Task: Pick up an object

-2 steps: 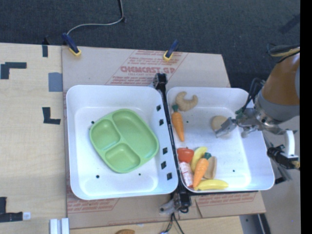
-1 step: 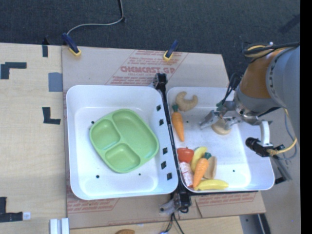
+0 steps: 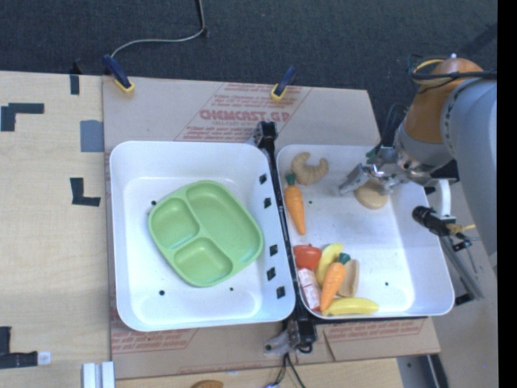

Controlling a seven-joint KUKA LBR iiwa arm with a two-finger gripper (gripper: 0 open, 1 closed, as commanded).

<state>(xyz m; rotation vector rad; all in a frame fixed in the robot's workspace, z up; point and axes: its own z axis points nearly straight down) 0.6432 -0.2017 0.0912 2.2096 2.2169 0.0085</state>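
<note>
My gripper (image 3: 368, 183) hangs over the back of the right bin (image 3: 420, 249), with its fingers spread open. A round tan food piece (image 3: 372, 198) lies on the bin floor just under and in front of the fingertips; I cannot tell whether they touch it. Nothing is lifted. A tan croissant-shaped piece (image 3: 309, 166) lies to the left of the gripper, and an orange carrot (image 3: 295, 207) lies by the bin's left wall.
A pile in the right bin's front left corner holds a red piece (image 3: 307, 255), a yellow banana (image 3: 352, 305), a second carrot (image 3: 332, 286) and other items. The left bin (image 3: 129, 176) holds a green compartment tray (image 3: 206, 231). Blue-and-yellow clamps hold the cardboard at the back.
</note>
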